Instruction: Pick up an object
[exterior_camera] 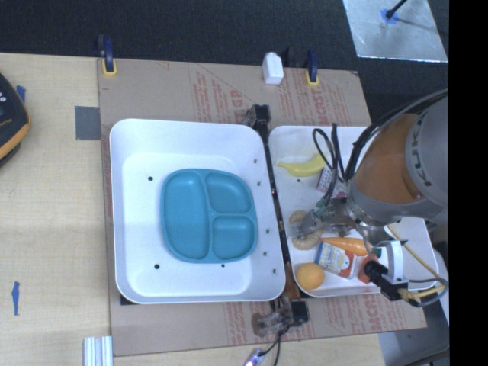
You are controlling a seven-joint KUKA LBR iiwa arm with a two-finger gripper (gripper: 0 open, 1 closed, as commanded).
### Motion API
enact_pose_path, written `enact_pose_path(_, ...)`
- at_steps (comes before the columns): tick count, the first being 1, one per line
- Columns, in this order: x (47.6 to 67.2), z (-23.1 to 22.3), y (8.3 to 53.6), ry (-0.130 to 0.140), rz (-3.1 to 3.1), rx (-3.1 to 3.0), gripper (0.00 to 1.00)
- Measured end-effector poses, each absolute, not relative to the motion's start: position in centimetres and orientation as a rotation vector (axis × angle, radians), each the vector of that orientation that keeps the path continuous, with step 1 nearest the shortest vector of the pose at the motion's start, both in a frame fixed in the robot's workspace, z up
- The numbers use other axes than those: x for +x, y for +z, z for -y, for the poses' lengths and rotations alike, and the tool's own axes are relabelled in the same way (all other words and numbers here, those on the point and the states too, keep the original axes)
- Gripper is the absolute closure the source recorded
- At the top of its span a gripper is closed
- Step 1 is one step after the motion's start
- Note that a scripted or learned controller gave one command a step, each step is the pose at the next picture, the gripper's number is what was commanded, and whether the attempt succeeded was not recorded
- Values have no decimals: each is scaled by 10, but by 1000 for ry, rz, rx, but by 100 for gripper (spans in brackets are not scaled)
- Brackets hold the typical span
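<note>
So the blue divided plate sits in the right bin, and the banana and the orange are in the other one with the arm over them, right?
Not quite. The camera view shows the blue plate in the left bin, not the right. The rest holds: the banana and the orange lie in the other bin, with the arm over it.

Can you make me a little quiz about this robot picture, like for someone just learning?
1. True or false: the blue divided plate lies in the left bin.
2. Which bin does the arm reach over? A) left B) right
3. Fill in: the yellow banana lies in the ____ bin, farther from the camera than the orange ball.

Key: 1 true; 2 B; 3 right.
</note>
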State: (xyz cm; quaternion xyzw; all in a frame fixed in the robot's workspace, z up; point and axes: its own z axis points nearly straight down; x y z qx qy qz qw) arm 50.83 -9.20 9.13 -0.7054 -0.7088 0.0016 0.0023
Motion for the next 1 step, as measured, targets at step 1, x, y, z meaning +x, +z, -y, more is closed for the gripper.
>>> enact_pose_path(1,508,93,101,8,2224,-2210,100)
